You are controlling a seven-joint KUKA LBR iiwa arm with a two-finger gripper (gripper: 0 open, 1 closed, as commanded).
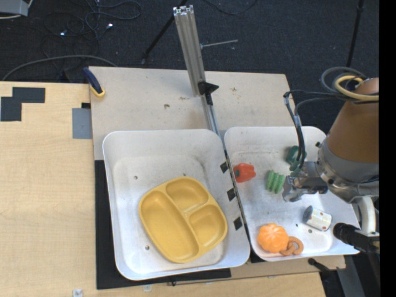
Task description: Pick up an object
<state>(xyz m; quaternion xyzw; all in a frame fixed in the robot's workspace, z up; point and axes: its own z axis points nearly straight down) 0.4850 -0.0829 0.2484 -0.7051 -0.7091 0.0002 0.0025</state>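
- The grey arm with the orange band leans in over the right-hand shallow white bin, and its gripper sits low among the small things there, likely because that bin holds everything worth picking.
- I cannot tell from here whether the fingers are spread or closed; nothing is visibly caught between them.
- Just beside the fingers, on the side toward the other bin, lies a ribbed green plastic piece; it looks like the nearest candidate for a grasp.
- Beyond that, near the divider, rests a small red plastic pepper-like toy.
- Toward the desk's front edge from the fingers sit a small white block and, further along, a round orange fruit toy with a tan ring touching it.
- A dark green piece lies just behind the fingers.
- The yellow three-compartment plastic tray lies alone in the left-hand bin, well apart.
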